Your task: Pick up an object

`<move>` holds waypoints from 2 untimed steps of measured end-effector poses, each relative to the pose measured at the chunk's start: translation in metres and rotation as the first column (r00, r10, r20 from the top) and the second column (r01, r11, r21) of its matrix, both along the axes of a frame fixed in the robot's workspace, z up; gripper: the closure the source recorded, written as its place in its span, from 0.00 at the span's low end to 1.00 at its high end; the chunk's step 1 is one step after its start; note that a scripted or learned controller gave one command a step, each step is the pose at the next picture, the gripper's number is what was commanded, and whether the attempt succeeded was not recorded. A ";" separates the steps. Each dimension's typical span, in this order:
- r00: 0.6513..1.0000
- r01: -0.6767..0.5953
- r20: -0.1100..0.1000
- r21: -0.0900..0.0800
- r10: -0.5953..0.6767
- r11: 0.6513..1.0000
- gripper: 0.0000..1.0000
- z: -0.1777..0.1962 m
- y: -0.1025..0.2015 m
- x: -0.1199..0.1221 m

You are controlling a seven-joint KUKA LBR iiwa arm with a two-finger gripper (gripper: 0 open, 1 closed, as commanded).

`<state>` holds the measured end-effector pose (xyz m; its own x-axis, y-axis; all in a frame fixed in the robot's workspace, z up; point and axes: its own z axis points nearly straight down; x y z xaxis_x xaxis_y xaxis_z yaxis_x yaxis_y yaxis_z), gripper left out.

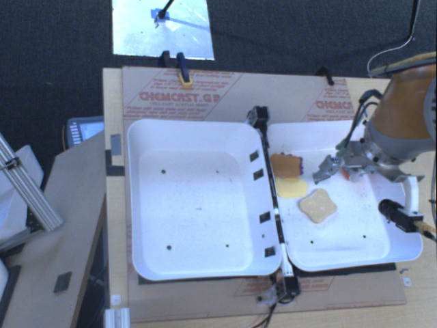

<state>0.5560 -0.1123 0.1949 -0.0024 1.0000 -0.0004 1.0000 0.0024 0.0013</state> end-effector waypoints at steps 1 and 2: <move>1.000 -0.002 0.002 0.000 0.002 1.000 1.00 0.011 0.000 0.001; 1.000 -0.009 0.007 0.002 0.009 1.000 1.00 0.069 0.069 0.015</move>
<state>0.5709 -0.0435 0.2639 -0.0117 0.9999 0.0020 0.9999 0.0117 0.0082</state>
